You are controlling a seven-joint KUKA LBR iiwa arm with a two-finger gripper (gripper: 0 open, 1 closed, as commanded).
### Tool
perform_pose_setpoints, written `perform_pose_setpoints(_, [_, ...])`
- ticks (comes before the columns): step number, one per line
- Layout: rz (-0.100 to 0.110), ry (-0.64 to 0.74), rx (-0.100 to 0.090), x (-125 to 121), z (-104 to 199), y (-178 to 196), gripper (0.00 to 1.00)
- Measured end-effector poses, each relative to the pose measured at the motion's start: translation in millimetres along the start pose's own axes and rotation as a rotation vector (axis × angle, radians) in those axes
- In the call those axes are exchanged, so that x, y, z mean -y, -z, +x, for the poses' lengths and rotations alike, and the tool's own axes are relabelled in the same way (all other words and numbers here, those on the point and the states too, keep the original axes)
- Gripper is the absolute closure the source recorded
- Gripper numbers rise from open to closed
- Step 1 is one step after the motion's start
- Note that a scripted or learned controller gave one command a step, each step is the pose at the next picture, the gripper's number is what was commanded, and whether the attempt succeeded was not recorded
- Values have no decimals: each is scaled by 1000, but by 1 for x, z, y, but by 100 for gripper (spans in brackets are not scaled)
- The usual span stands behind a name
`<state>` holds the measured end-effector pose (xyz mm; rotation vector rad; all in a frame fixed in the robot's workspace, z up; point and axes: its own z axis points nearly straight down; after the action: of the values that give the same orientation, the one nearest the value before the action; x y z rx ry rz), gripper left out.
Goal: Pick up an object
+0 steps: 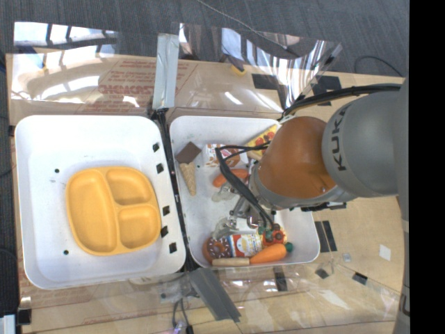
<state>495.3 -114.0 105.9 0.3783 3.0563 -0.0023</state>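
Note:
The right bin (182,132) holds a jumble of toy food. A brown wedge (188,152) and a tan cone (189,178) lie near its left wall. Along the front wall lie a red-and-white bottle (240,244) and an orange carrot (269,254). An orange sausage-like piece (227,181) and a printed packet (221,154) sit further back. My gripper (241,218) reaches down into the middle of this bin, just above the bottle, under the arm's orange band (295,160). I see nothing clearly held in it.
The left bin (42,138) holds a yellow divided tray (111,209). A black divider (170,186) runs between the two bins. The grey arm (361,145) covers the right bin's far right part. Cardboard and clear plastic sheeting lie behind the bins.

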Motion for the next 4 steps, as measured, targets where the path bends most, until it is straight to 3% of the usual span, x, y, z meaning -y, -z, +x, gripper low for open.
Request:
perform_pose_setpoints(1, [5,7,-59,-3,-50,-17,0])
perform_pose_setpoints(2, [9,-82,-54,-10,14,-9,0])
perform_pose_setpoints(3, [6,-29,-60,-27,-37,-17,0])
perform_pose_setpoints(4, [10,-158,-53,24,-8,-13,0])
